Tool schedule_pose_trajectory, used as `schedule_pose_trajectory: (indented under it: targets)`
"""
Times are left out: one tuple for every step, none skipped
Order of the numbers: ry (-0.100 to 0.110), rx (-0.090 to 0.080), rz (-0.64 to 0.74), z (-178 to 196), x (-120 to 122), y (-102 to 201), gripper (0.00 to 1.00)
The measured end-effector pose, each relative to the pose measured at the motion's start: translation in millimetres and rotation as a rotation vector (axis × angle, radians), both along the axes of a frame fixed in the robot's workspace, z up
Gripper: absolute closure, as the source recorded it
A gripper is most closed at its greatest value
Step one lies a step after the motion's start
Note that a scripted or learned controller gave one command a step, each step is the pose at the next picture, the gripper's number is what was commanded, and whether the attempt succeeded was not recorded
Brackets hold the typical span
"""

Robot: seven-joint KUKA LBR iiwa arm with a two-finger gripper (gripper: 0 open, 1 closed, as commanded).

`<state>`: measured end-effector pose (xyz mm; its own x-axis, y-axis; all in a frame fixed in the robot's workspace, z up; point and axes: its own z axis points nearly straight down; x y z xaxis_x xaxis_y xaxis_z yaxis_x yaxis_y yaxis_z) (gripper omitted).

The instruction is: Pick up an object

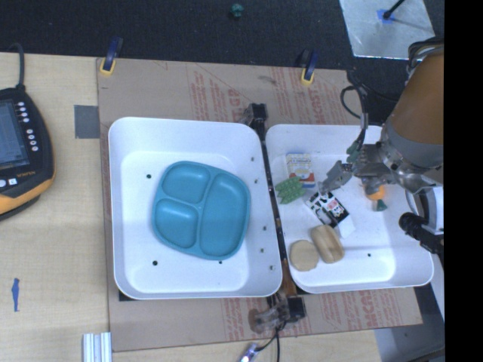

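Gripper [332,181] — can't tell its state | black-and-white packet [330,209] — just below it, apart

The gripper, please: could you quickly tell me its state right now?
Gripper: over the right bin, above the black-and-white item; whether it is open or shut cannot be told, and no object is seen held.

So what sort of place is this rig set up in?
Probably a robotics lab bench: two shallow white bins on clamped cardboard, a grey-and-orange teach pendant at the left, and the gripper over small test objects.
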<state>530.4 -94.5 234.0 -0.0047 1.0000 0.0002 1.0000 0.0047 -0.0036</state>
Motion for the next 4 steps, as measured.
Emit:
schedule_pose_trajectory:
  targets:
    - [0.001,-0.001,0.0,-65.3,-17.6,-46.4,0.0]
    - [0.002,0.0,0.001,-142.9,18.3,-27.2,0.0]
    - [0.001,-0.003,0.004,-131.2,19.4,-28.7,1.0]
    - [-0.002,0.0,0.0,-41.6,51.5,34.7,1.0]
